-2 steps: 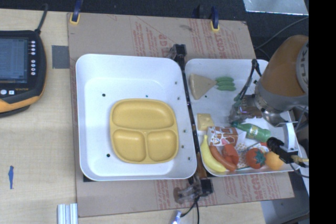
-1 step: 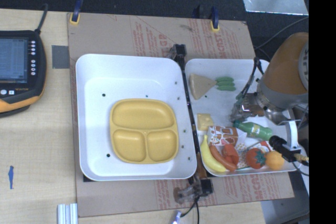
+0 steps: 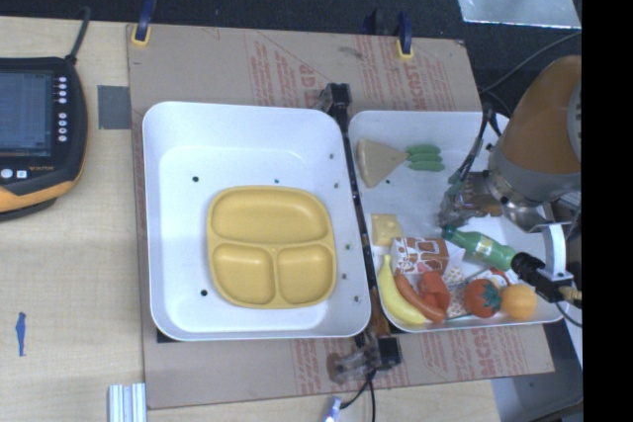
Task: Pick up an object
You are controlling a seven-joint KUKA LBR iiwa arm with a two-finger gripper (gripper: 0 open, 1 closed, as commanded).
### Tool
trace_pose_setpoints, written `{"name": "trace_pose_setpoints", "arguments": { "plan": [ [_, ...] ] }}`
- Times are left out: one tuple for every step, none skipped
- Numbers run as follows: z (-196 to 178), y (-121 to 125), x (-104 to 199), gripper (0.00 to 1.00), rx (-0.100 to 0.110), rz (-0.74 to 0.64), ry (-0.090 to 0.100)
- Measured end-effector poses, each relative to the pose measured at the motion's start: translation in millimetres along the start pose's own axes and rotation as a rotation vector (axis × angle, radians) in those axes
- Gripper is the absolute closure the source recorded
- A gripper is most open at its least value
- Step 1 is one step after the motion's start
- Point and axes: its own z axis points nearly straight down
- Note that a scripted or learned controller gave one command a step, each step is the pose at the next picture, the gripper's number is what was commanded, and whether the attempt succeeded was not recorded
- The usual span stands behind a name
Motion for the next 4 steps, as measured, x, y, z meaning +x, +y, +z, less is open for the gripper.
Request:
{"name": "trace_pose_setpoints", "arguments": {
  "plan": [
    [-47, 16, 41, 1.0, -0.003, 0.009, 0.008],
    [-39, -23, 37, 1.0, -0.002, 0.008, 0.006],
    [-49, -23, 36, 1.0, 0.0, 0.006, 0.006],
    [-60, -60, 44, 1.0, -0.002, 0.008, 0.007]
  ]
}}
